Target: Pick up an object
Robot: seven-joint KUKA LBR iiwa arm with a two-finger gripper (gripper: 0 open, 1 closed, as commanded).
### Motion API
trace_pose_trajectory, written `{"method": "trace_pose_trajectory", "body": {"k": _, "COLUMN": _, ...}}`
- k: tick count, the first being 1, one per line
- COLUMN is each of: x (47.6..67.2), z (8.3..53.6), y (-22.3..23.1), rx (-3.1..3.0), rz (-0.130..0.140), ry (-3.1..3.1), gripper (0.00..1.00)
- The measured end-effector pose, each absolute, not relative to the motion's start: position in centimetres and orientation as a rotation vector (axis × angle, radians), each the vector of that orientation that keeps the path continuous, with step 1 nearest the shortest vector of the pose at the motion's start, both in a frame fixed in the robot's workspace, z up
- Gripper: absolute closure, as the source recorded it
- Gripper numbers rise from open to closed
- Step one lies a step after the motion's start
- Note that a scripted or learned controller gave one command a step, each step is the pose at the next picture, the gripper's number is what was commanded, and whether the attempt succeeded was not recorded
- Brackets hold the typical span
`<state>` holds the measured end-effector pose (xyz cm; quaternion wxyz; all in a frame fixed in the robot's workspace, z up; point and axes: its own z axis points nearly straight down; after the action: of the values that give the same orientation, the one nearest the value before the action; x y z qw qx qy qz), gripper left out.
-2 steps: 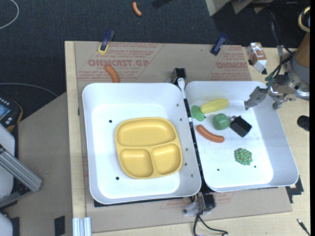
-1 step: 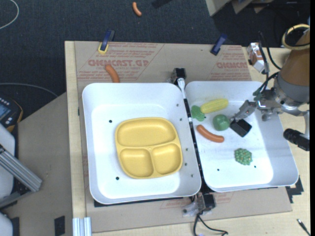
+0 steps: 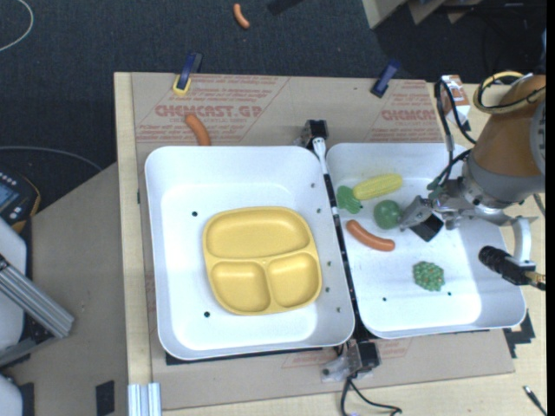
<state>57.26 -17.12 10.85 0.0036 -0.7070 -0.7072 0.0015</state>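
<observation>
The right bin (image 3: 486, 306) holds a yellow corn cob (image 3: 378, 185), a green leafy piece (image 3: 348, 199), a round green ball (image 3: 387, 212), a red-orange sausage (image 3: 370, 236) and a green knobbly broccoli piece (image 3: 428, 276). My gripper (image 3: 420, 218) hangs low over this bin, just right of the green ball and above the broccoli piece. Its dark fingers point left toward the ball. Nothing is visibly held between them.
The left bin (image 3: 173, 232) holds a yellow three-compartment tray (image 3: 260, 258). An orange sausage (image 3: 198, 129) lies on the cardboard behind the left bin; another (image 3: 241, 16) lies on the floor. Clamps (image 3: 316, 132) sit between the bins at the back.
</observation>
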Motion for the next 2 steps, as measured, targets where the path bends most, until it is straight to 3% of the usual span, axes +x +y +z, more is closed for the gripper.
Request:
{"method": "trace_pose_trajectory", "body": {"k": 1, "x": 57.3, "z": 8.4, "y": -17.1, "rx": -2.219, "rz": 0.002, "ry": -2.220, "gripper": 0.00}}
{"method": "trace_pose_trajectory", "body": {"k": 2, "x": 57.4, "z": 9.6, "y": -17.1, "rx": -2.224, "rz": -0.001, "ry": -2.222, "gripper": 1.00}}
